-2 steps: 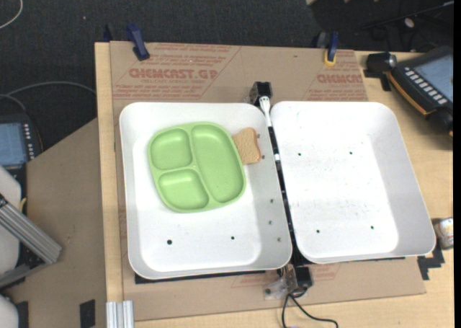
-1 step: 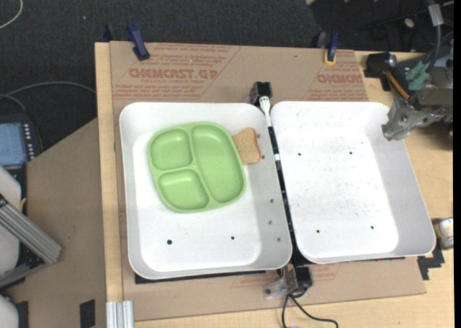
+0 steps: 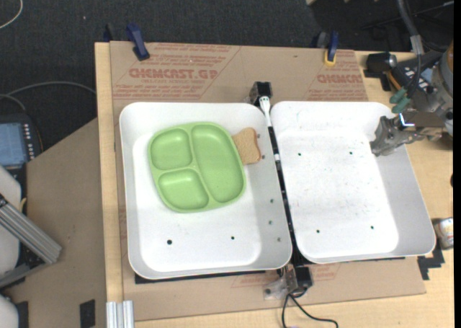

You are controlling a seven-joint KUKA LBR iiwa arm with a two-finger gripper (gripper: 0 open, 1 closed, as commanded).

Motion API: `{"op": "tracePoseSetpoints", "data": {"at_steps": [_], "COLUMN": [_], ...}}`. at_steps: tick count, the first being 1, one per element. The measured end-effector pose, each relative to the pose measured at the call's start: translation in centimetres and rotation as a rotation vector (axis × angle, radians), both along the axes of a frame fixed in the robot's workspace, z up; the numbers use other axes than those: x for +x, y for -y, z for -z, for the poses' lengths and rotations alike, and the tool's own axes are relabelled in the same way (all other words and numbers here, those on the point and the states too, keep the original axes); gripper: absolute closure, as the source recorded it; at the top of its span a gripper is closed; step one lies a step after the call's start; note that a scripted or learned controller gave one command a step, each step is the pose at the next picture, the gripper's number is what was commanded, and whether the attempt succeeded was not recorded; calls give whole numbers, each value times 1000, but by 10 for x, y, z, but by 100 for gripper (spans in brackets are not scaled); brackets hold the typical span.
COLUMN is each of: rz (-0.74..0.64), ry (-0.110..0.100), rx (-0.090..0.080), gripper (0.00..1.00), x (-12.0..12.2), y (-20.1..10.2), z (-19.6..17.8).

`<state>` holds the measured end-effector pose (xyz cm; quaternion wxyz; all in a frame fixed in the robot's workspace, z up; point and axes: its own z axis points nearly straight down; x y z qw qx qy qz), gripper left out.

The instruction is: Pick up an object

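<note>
The brown board (image 3: 216, 67) covering the counter is showing red lettering along its far edge, reading roughly "CHEMCAST" (the rest is too blurred to read). In the left bin (image 3: 144, 247), a green divided plate (image 3: 196, 166) is lying toward the far side, and a small tan sponge-like piece (image 3: 248, 145) is resting just beside the plate's right rim, near the bin's far right corner. The gripper (image 3: 382, 143) is hanging over the right bin's (image 3: 346, 197) far right edge; whether its fingers are open or closed I cannot tell, since they are blending into the arm.
</note>
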<state>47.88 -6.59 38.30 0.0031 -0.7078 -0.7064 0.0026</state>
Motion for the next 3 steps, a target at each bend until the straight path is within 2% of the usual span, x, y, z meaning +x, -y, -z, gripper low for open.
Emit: {"op": "tracePoseSetpoints", "data": {"at_steps": [1,2,3], "rz": [-12,-10,-3], "ry": [2,14,13], "rx": [2,2,0], "gripper": [100,100,100], "x": [0,1,1], "y": [-92,-153,-148], "z": [31,-15,-43]}}
